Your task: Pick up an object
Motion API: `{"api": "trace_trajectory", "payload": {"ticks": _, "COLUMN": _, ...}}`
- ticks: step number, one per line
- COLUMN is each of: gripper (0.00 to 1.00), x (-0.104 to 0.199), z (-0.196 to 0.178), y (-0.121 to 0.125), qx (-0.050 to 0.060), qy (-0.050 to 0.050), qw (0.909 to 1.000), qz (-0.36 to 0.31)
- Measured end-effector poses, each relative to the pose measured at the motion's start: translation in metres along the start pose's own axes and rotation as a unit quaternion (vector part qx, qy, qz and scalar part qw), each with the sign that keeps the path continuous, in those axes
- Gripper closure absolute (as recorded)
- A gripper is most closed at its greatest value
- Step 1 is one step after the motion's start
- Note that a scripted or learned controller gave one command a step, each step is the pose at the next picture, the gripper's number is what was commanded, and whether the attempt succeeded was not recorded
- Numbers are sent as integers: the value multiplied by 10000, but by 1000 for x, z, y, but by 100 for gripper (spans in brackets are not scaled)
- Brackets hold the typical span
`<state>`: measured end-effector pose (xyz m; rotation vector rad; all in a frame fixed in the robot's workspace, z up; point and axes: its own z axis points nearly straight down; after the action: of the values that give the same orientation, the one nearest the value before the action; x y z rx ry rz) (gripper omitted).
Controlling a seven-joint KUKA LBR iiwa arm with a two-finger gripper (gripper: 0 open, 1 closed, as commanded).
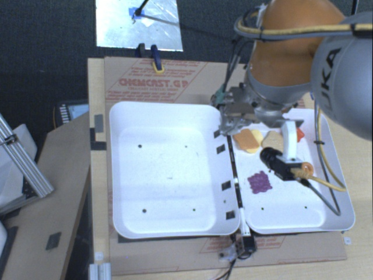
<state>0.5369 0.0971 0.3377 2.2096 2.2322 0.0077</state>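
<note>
Bench cardboard (154,80) is being covered by two white bins side by side, a left bin (116,156) and a right bin (338,209). The gripper (235,118) is being held over the right bin's far left corner, by the shared wall; its state cannot be told. A yellow wedge (249,140), a purple cluster (260,182) and a red piece (300,134) are being contained in the right bin, the wedge just beside the gripper.

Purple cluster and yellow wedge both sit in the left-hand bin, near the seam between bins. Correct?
Wrong bin: per the camera view, the purple cluster and yellow wedge sit in the right-hand bin, near the seam between bins.
</note>
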Motion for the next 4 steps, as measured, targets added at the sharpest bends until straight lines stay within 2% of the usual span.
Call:
{"api": "trace_trajectory", "payload": {"ticks": 1, "gripper": 100, "x": 1, "z": -115, "y": -48, "qx": -56, "qy": 11, "qw": 10000, "qz": 19}}
{"api": "trace_trajectory", "payload": {"ticks": 2, "gripper": 100, "x": 32, "z": -203, "y": -49, "qx": -43, "qy": 8, "qw": 10000, "qz": 15}}
{"api": "trace_trajectory", "payload": {"ticks": 3, "gripper": 100, "x": 107, "z": -196, "y": -29, "qx": 14, "qy": -4, "qw": 10000, "qz": -4}}
{"api": "trace_trajectory", "payload": {"ticks": 4, "gripper": 100, "x": 130, "z": -82, "y": -2, "qx": 68, "qy": -34, "qw": 10000, "qz": 33}}
